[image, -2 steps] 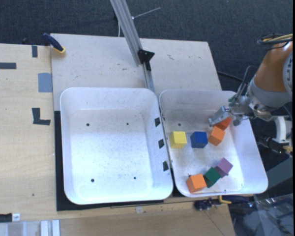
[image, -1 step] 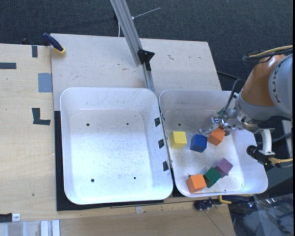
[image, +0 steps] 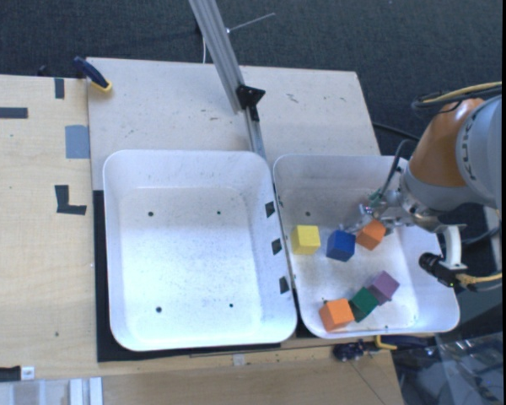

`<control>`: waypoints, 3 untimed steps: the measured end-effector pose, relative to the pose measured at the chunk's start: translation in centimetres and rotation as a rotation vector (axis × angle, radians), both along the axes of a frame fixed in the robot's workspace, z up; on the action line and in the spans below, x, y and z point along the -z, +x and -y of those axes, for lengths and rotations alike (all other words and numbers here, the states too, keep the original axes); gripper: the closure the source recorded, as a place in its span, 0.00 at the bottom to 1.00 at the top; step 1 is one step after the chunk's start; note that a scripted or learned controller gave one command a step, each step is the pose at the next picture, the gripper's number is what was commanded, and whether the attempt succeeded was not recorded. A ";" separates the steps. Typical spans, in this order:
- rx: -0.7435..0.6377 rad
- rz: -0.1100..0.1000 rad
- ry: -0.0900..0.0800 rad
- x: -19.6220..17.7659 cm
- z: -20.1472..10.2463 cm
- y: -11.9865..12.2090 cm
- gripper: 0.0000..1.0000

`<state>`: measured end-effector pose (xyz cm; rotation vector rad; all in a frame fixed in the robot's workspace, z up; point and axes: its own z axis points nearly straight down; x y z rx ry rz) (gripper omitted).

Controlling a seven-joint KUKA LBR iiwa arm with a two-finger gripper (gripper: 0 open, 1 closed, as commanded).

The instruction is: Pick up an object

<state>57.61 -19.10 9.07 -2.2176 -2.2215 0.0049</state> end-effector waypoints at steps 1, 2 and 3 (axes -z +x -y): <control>-0.001 0.000 0.000 -1.0 -0.1 0.0 1.00; 0.001 0.006 -0.001 -6.2 0.0 -0.9 1.00; 0.000 0.006 0.000 -10.6 -0.3 -1.3 1.00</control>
